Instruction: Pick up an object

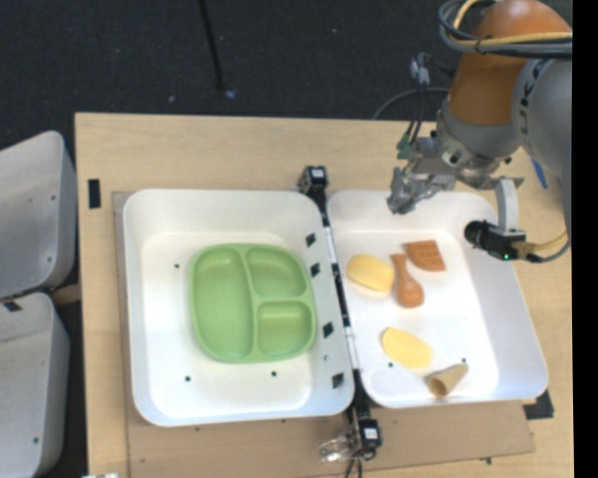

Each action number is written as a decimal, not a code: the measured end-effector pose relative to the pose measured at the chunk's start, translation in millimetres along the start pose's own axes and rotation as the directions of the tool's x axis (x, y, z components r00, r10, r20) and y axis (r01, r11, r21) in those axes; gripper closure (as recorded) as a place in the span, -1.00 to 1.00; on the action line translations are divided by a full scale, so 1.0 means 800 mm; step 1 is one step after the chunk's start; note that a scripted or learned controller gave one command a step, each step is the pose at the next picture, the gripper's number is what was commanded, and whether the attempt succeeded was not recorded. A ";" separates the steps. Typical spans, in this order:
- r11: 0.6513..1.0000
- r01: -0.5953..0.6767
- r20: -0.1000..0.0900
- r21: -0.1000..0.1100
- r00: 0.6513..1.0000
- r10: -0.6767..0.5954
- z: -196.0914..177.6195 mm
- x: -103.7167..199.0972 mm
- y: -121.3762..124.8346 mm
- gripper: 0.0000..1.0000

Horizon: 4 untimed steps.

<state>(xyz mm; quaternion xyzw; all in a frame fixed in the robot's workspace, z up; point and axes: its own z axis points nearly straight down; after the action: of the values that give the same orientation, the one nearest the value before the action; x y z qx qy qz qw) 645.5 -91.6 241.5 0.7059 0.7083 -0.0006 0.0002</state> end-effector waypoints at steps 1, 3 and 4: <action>1.000 0.001 -0.001 0.001 1.000 -0.001 0.009 0.049 -0.025 1.00; 1.000 0.003 -0.003 0.001 1.000 -0.003 0.006 0.166 -0.104 1.00; 1.000 0.003 -0.003 0.001 1.000 -0.003 0.001 0.218 -0.117 1.00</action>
<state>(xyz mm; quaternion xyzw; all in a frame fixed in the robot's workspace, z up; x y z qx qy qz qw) 550.9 82.2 240.6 0.7047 0.7095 0.0000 -0.0013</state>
